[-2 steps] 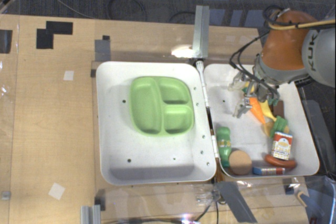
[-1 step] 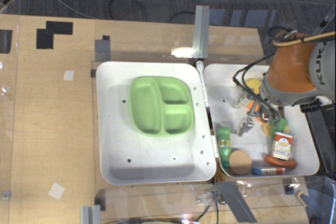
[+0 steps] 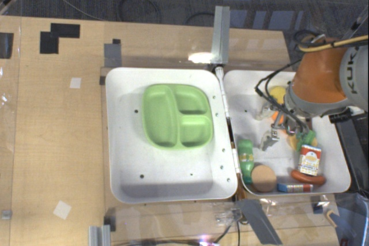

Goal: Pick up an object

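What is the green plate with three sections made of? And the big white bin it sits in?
The green three-section plate looks like moulded plastic: even colour, rounded edges, soft matte sheen. The shallow white bin seems plastic too, or perhaps painted metal; its smooth surface with small dark holes leaves that open.

Robot lab: bench (image 3: 52, 124), cabled arm (image 3: 320, 75)

One fixed camera looks down at a slant from well above the pale wooden surface (image 3: 52, 124), taking in both shallow white plastic bins (image 3: 124, 141) side by side; dark carpet lies at twelve o'clock.
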### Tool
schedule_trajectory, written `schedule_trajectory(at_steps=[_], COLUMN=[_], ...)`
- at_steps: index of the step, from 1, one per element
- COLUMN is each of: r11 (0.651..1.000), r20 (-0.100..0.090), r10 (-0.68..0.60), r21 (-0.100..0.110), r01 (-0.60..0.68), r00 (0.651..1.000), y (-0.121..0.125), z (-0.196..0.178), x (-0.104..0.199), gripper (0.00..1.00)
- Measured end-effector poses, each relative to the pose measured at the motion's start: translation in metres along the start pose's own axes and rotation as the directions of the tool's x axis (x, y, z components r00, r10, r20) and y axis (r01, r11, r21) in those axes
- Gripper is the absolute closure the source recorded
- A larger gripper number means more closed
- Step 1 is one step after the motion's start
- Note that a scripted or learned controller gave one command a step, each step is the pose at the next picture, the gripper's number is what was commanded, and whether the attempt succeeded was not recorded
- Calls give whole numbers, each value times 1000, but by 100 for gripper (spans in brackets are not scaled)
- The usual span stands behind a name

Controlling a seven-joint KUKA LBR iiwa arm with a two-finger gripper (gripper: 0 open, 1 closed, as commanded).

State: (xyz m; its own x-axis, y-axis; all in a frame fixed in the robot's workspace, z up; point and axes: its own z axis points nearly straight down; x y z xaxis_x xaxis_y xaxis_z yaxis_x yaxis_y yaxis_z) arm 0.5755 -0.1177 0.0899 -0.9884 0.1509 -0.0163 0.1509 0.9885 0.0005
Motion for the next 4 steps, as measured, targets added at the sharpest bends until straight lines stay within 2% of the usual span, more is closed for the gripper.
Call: schedule_trajectory(at_steps=[1, 2, 3, 4], r11=[990, 994, 1000, 996], r20=[-4, -4, -3, -1], r10=[-144, -106, 7, 85], r21=[0, -3, -1, 0], r01=[144, 106, -7, -85], r00=[990, 994, 1000, 996], y=[-31, 7, 5, 13], z=[2, 2, 1, -1], x=[-70, -55, -25, 13], gripper=[0, 0, 0, 0])
